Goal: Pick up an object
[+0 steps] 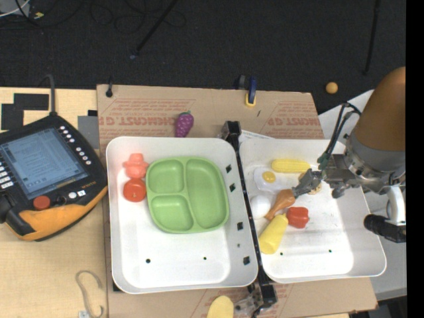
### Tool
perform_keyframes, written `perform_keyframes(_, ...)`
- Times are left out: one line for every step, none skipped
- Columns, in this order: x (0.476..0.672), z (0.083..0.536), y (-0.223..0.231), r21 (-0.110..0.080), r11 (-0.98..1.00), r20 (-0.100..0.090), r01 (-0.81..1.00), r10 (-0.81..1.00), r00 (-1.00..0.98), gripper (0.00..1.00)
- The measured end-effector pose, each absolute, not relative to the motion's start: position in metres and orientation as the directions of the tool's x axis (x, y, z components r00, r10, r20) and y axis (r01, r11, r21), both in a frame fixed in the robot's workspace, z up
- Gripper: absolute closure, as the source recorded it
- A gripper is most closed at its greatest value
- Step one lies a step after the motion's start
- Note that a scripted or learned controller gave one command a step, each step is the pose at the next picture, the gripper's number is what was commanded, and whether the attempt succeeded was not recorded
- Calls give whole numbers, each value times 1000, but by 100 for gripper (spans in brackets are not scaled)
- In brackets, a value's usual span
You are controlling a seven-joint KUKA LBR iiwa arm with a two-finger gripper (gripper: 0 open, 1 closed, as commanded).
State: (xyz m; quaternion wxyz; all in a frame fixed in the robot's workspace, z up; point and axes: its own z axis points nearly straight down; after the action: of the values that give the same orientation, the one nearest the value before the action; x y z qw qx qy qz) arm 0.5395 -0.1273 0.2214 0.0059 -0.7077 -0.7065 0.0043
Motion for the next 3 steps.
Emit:
perform_keyframes(542, 228, -128, -1, 0, 0, 1000, 1000, 0, 0)
perform_keyframes(546, 184, -125, -6, 2, 2, 1000, 1000, -2, 0)
perform_keyframes(538, 122, -123, -8, 1, 2, 1000, 1000, -1, 0)
